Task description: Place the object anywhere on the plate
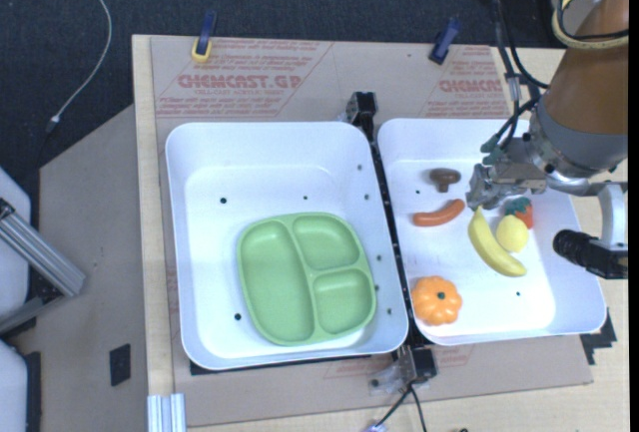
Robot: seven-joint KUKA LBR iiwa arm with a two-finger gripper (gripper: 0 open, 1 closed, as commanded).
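Gripper [486,189] right of centre, hovering over banana [494,245] and lemon [512,233]; can't tell if open or closed. Best to commit to one fruit, grab mid-body, then carry left onto green plate [303,275], lower centre.

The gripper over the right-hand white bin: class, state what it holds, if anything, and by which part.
It cannot be told. The gripper hangs low over the right white bin, just above the top end of the yellow toy banana, but no object is seen clamped in it.
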